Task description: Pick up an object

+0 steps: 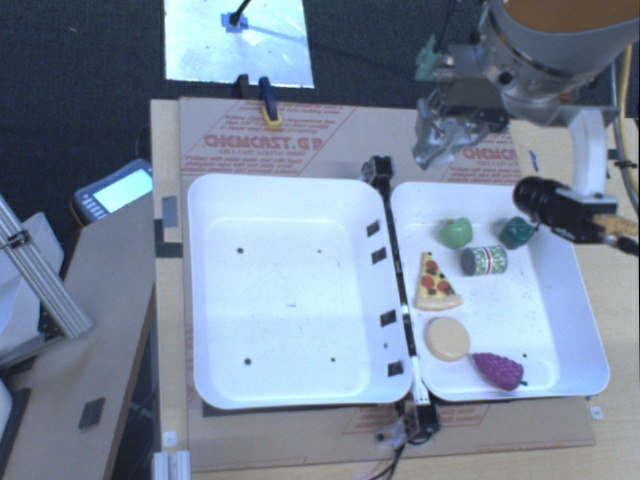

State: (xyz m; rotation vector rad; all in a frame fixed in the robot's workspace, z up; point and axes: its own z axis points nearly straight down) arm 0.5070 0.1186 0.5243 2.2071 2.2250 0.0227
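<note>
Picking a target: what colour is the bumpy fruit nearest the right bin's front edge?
Purple, a grape bunch, clearest in the camera view.

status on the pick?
Hand up above the right bin's far edge. Pizza slice, can, green pepper, grapes all lying in bin. Nothing blocking.

We are looking at a robotics lab bench: two shallow white bins (290, 298) sit side by side on a cardboard sheet (300, 133), toy food pieces (436, 283) serve as test objects, an aluminium framing bar (40, 273) leans at the left, and cables (400, 438) run along the bench's front edge.
</note>
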